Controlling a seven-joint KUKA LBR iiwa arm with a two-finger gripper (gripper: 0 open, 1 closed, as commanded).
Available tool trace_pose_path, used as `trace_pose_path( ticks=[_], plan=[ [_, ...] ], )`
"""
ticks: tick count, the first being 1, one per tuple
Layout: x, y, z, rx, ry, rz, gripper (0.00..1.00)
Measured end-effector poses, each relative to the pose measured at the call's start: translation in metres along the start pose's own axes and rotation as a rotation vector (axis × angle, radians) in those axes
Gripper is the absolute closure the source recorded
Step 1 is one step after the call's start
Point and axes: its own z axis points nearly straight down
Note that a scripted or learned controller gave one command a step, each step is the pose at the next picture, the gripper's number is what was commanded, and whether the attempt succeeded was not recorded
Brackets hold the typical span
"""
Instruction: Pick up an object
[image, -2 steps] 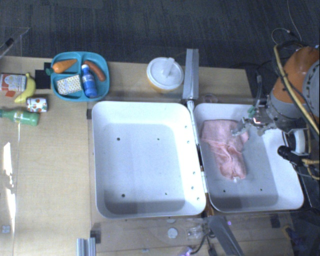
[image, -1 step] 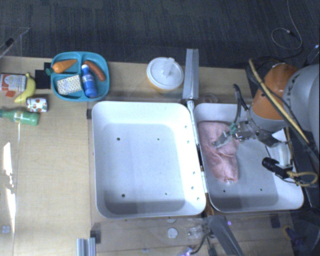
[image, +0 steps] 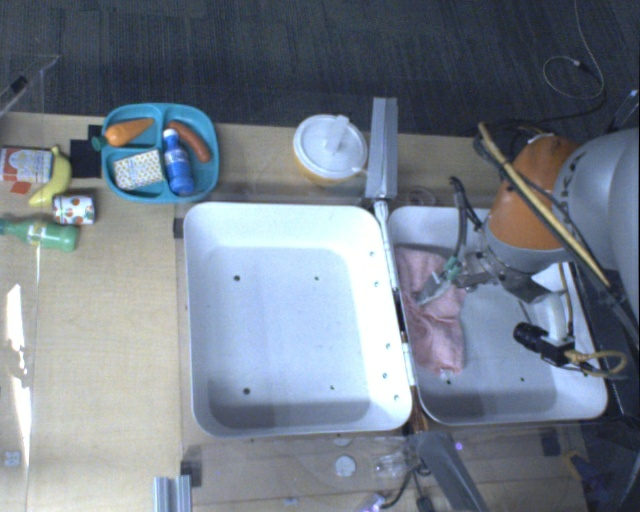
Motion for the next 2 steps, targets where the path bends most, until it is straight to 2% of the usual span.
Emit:
trace_pose_path(
  ticks=[1, 2],
  plan=[
    [0.002, 0.003, -0.011, -0.004, 0.003, -0.002, 1.0],
    [0.002, 0.086, -0.091, 0.015, 0.01, -0.165, 1.0]
  ],
)
